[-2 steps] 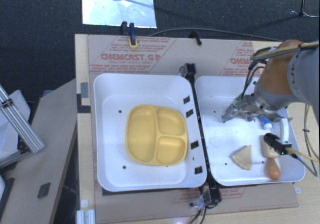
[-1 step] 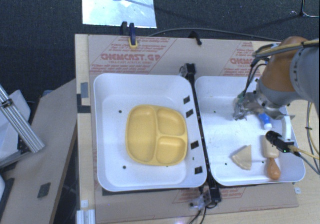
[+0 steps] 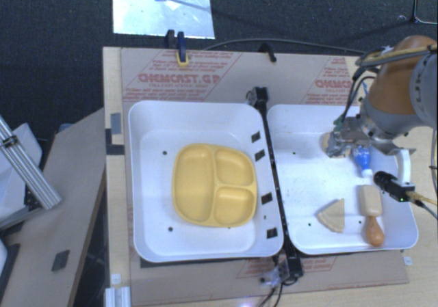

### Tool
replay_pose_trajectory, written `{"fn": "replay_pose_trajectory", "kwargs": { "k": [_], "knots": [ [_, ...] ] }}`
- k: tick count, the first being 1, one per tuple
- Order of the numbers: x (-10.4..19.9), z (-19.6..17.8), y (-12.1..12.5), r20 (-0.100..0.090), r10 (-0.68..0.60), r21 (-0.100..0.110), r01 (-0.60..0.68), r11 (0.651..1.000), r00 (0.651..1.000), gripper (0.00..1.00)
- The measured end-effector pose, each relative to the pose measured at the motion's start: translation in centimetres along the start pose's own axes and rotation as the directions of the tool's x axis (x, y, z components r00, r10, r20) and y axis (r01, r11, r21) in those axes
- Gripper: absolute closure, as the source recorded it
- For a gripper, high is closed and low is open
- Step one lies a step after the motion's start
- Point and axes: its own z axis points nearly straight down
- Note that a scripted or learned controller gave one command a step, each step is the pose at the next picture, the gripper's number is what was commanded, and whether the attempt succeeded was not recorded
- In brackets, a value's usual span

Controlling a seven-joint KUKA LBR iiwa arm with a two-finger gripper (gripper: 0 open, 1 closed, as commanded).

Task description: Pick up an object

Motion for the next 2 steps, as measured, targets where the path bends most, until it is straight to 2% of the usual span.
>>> {"fn": "replay_pose_trajectory", "kwargs": {
  "k": [1,2],
  "knots": [
    [-0.3,-5.3,-0.8,0.001,0.002,-0.002,-0.002,1.000,1.000,1.00],
    [-0.3,-10.5,-0.6,0.001,-0.001,-0.002,0.001,1.000,1.000,1.00]
  ]
}}
